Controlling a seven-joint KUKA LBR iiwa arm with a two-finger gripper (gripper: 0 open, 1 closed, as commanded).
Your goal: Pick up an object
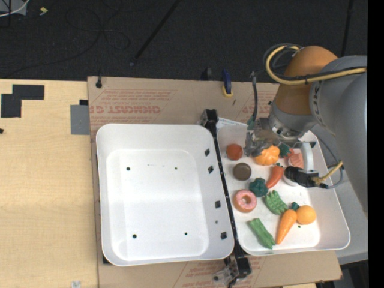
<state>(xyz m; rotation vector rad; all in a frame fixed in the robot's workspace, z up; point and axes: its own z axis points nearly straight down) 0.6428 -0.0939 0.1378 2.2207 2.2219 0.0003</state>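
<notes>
**Bench Status: Arm Over Right Bin**

Nearest the camera, the bench edge runs along the bottom of the view.

Arm: enters from 3 o'clock, with its orange band above the wrist, angled down toward the upper part of the right bin.

Left bin: white and shallow.

Right bin: adjoins the left bin at its 3 o'clock side and contains the toy food items.

Gripper: positioned low at the bin's 12 o'clock area, just beside the orange pumpkin-like piece. Whether it is released or clenched cannot be determined.

Contents, from the bin's centre:
- Large carrot at 5 o'clock, touching an orange ball.
- Green pickle at 6 o'clock.
- Pink doughnut at 8 o'clock.
- Brown disc at 10 o'clock.
- Red tomato at 11 o'clock.
</notes>
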